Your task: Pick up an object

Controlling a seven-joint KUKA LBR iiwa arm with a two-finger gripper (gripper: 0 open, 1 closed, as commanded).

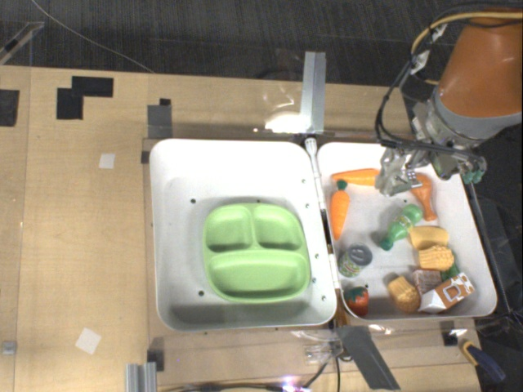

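Note:
The right bin (482, 243) holds several toy foods. An orange carrot (356, 176) lies across its far end, and a second carrot (338, 211) runs lengthwise beside the left wall. A third orange piece (424, 198) sits next to a green bottle (400, 226). My gripper (397, 175) hangs over the far end of this bin, just right of the crosswise carrot and above the green bottle. The grey wrist and orange band rise behind it to the upper right. I see nothing held.
Nearer in the right bin are a small can (355, 260), a red tomato (356, 300), yellow corn (435, 258), a brown bread piece (402, 292) and a small carton (449, 291). The left bin (176, 186) holds a green divided plate (256, 250).

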